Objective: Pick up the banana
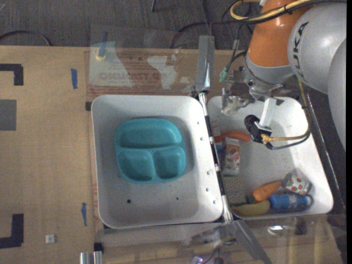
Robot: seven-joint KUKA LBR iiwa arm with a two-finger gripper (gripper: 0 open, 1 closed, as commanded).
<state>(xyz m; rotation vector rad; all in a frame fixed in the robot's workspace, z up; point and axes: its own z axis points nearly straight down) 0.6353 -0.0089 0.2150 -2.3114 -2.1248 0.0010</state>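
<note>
Tan tabletop [44,164] over dark carpet. The banana [252,208] lies lengthwise along the right bin's [308,164] near wall. End effector [237,104] grip: cannot tell.

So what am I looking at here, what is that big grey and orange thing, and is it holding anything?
That is a robot arm, seen by one camera above the bench looking down. Its gripper hangs over the far end of the right bin. Nothing visibly sits in it. The left bin holds a teal divided plate. The right bin has a small carton, a carrot, a blue bottle and, at its near edge, the banana it should pick up.
</note>
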